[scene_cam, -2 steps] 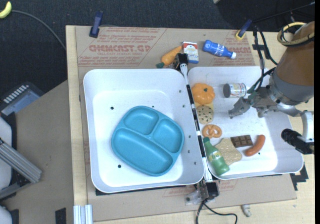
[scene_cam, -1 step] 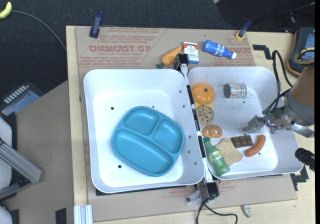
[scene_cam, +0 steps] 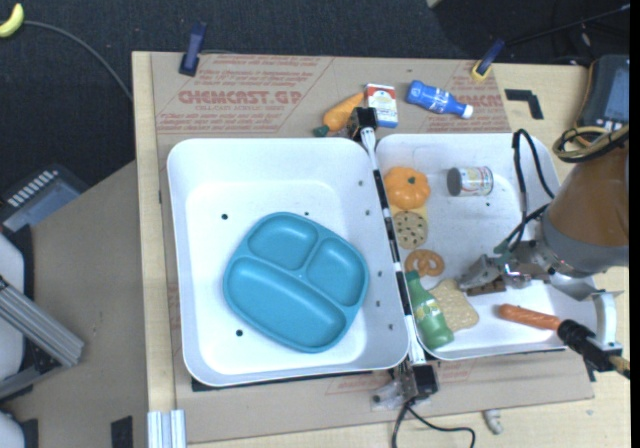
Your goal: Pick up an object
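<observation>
Objects for picking, as we list them from the camera view: all lie in the right bin (scene_cam: 530,151), centre-right of the frame.

- Pumpkin (scene_cam: 407,188), orange, upper left of that bin, against the divider.
- Cookie (scene_cam: 409,229), just below the pumpkin.
- Pretzel (scene_cam: 425,262), below the cookie.
- Green bottle (scene_cam: 427,309), lying along the divider, lower left of the bin, touching a cracker (scene_cam: 458,308).
- Can (scene_cam: 470,181), on its side, upper middle of the bin.
- Carrot (scene_cam: 530,317), lower right of the bin, near the front wall.

Gripper (scene_cam: 482,276): low in the bin, right of the pretzel and just above the cracker. We cannot tell its state from this angle, and we see nothing clearly held.

Left bin (scene_cam: 200,171): holds a blue tray (scene_cam: 296,280).

Behind the bins, upper middle of the frame: a blue bottle (scene_cam: 438,99), a small carton (scene_cam: 381,104) and an orange piece (scene_cam: 344,112) on the board.

Risks, as we judge them:
- Gripper sits between pretzel and cracker; a close there may catch neither, or nudge one aside.
- Cracker is flat and may slip out on the lift.
- Cracker touches the green bottle; pushing on it could roll the bottle.
- Cable (scene_cam: 528,186) looping over the bin could snag the can on a wide move.
</observation>
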You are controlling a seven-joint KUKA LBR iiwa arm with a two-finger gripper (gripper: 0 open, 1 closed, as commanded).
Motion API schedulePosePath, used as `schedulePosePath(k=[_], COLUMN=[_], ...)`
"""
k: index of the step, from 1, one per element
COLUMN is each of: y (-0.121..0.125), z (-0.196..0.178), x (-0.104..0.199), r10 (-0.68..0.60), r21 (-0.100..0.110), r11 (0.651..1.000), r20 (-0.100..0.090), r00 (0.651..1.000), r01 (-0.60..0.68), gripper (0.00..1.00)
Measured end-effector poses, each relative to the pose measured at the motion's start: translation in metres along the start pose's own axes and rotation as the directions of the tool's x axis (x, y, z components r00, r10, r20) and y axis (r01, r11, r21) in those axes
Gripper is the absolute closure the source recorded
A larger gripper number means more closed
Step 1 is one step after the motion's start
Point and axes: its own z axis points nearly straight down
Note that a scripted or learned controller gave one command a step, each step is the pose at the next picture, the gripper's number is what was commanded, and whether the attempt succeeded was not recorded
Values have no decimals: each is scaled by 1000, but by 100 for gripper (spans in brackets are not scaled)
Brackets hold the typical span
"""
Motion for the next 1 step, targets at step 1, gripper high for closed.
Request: schedulePosePath(k=[1], y=[1], z=[-11], x=[0], r10=[1], r21=[-3], r11=[1000], r20=[1], r00=[1000], r01=[-1], gripper=[100])
